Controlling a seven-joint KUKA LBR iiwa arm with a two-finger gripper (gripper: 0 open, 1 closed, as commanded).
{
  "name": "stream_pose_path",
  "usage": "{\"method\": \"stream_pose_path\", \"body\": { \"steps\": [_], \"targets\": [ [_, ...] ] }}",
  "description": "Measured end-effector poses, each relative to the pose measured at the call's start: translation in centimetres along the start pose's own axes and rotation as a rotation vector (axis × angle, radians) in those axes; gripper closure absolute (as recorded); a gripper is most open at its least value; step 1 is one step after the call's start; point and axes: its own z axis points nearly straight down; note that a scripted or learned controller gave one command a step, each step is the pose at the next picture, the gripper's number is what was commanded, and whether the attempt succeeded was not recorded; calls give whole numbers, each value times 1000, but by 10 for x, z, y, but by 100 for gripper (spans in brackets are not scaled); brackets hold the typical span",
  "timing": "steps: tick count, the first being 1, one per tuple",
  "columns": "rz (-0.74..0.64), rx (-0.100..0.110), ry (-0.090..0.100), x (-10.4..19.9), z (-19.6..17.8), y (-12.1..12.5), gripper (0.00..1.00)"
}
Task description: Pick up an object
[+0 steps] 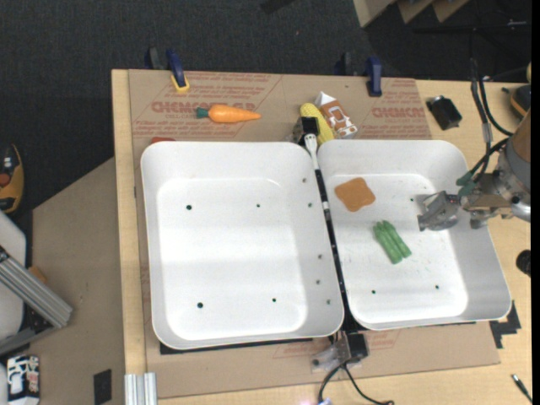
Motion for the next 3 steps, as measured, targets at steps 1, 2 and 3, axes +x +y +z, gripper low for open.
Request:
{"method": "stream_pose_path", "body": {
  "steps": [1, 2, 3],
  "targets": [
    [2, 2, 1, -10, 173, 37, 0],
    [-3, -5, -1, 1, 167, 95, 0],
    [-3, -7, -1, 2, 166, 170, 0]
  ]
}}
